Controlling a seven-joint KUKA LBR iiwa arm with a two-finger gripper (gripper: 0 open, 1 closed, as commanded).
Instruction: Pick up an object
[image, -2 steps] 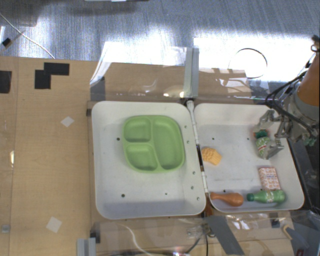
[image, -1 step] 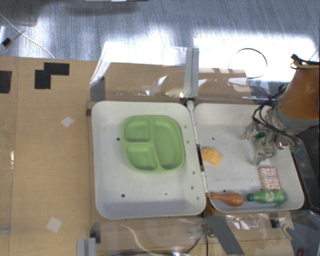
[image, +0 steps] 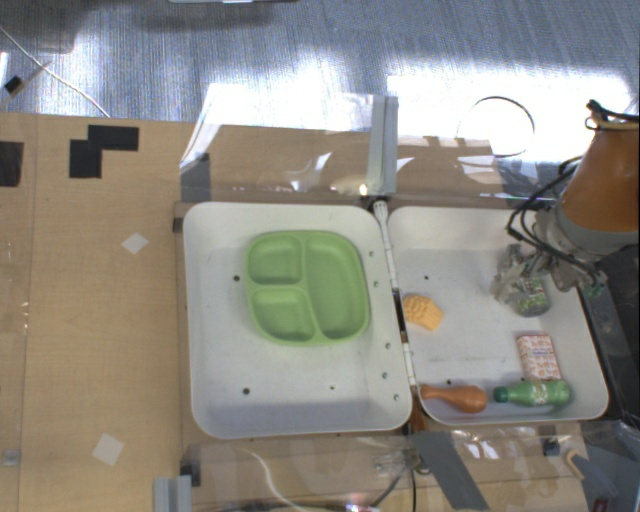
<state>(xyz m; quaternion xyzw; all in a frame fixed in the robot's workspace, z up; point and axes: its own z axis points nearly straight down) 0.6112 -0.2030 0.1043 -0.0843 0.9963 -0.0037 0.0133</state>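
Note:
The right bin (image: 470, 270) holds a bumpy yellow-orange piece (image: 423, 312) by its left wall. A small pink and white box (image: 537, 356) lies at its right side, and a green bottle (image: 533, 394) lies on its side along the front edge. Left of the bottle rests an orange-brown, club-shaped item (image: 455, 397). My gripper (image: 522, 282) hangs low over the bin's upper right part, above the box and apart from every object. The orange band of the arm (image: 603, 185) is just behind it.
A green divided plate (image: 305, 287) sits in the middle of the left bin (image: 215, 380). A raised divider (image: 392, 300) separates the two bins. Dark cables (image: 535, 195) loop beside the wrist at the right.

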